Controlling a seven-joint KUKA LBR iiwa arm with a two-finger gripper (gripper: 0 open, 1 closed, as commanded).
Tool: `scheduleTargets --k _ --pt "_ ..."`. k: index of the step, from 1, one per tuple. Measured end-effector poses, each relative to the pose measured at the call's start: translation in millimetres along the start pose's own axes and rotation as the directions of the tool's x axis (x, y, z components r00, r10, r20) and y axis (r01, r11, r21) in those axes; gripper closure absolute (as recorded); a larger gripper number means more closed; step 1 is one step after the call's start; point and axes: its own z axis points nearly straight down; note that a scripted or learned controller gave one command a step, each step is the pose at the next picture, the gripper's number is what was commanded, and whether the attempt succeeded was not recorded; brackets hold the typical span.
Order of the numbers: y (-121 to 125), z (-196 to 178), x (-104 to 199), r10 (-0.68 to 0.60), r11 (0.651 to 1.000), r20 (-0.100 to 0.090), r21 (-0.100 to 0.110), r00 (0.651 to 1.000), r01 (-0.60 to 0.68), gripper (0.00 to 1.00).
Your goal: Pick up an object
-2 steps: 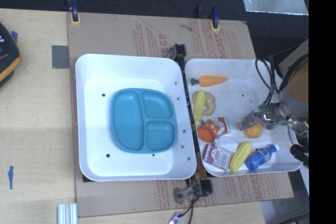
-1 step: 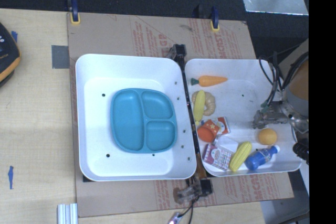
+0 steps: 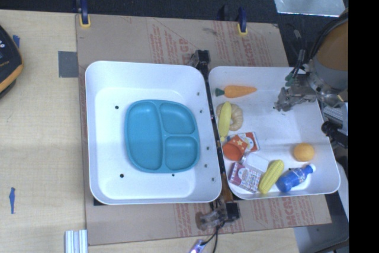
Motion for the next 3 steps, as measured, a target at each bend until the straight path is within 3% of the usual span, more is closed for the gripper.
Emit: scheduleTargets --k 1,2,3 --pt "53 13 61 -0.001 1.0 0.0 0.002 1.0 0.001 1.0" --pt "-28 -40 106 -0.002 1.0 0.001 0.003 1.0 0.002 1.0" --pt "-29 -40 105 -0.002 1.0 0.001 0.004 1.0 0.002 0.0"
